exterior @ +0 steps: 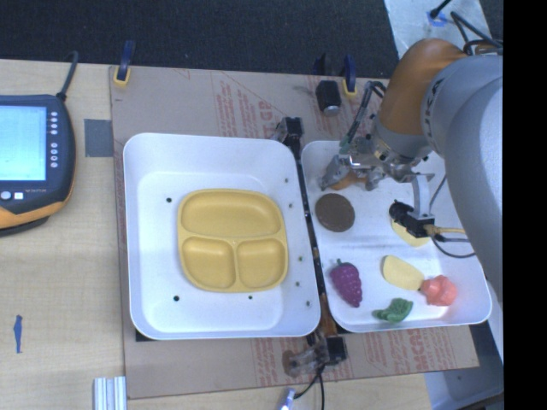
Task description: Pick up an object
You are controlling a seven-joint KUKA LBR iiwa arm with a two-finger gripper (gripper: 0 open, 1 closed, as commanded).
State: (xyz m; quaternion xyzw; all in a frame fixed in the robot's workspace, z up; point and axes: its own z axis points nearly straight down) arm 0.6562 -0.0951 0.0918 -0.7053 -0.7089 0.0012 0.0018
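Toy foods, among them a brown disc [335,213] and purple grapes [346,283], are spread loose in the right bin [466,316], so each can be reached singly. The gripper [349,174] is lowered at that bin's far end, beside the disc; its state cannot be told

Toy foods [346,282] loose in right bin [466,319]

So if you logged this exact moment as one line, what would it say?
arm: over right bin far end | pincer: low, near brown disc | left bin: yellow divided plate | pick: not yet done
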